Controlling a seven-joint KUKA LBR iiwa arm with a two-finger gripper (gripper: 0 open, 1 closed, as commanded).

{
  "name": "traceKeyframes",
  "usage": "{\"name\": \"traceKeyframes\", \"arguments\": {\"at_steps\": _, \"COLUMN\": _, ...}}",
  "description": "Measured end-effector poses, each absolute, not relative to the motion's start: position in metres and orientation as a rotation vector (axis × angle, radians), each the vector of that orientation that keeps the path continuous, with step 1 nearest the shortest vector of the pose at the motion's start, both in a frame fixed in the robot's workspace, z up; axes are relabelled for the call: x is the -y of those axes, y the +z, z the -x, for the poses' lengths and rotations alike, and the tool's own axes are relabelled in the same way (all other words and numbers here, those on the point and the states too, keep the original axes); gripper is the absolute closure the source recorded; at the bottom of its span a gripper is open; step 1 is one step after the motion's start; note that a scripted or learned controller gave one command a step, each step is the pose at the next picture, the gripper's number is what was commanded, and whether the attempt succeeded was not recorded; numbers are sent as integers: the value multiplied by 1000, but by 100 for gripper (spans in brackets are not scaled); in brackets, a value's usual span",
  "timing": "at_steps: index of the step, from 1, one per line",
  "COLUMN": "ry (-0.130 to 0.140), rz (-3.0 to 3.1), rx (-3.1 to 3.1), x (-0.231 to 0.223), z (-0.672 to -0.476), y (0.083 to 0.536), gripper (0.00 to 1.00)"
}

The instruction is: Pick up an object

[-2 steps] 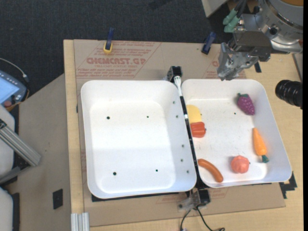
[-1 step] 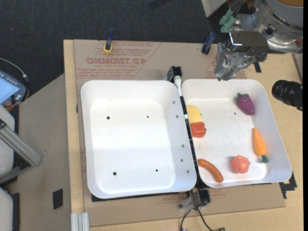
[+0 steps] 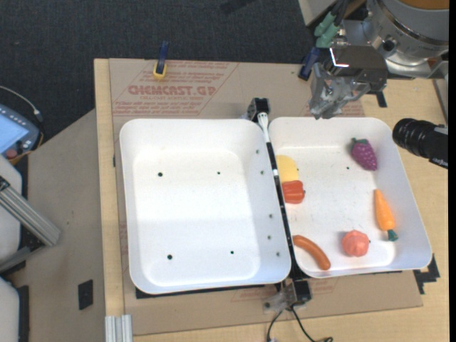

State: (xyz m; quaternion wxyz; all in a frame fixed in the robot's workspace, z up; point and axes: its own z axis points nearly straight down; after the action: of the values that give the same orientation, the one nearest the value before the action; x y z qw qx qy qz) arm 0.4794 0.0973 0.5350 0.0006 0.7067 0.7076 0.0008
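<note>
End effector hangs above the far edge of the right bin, just past its rim, over the counter. Fingers point down; can't tell if they're open or shut, too blurry. Nothing visibly between them. Grey arm w/ orange band enters from upper right.

Right bin holds all the toys. Nearest the end effector: purple grapes, near the far right corner. Yellow piece sits against the divider side, w/ a red pepper touching it just in front. Carrot lies lengthwise along the right wall. Pink-red round fruit near the front, just left of the carrot's tip. Sausage lies tilted at the front left corner.

Left bin is beside the right one, rims touching. Cardboard sheet w/ red print lies under both bins; a yellow-blue clamp grips its far edge.
</note>
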Motion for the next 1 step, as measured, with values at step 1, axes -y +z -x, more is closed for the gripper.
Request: {"name": "traceKeyframes", "arguments": {"at_steps": 1, "ry": 4, "rz": -2220, "rx": -2221, "x": -103, "z": -479, "y": 535, "gripper": 100}}
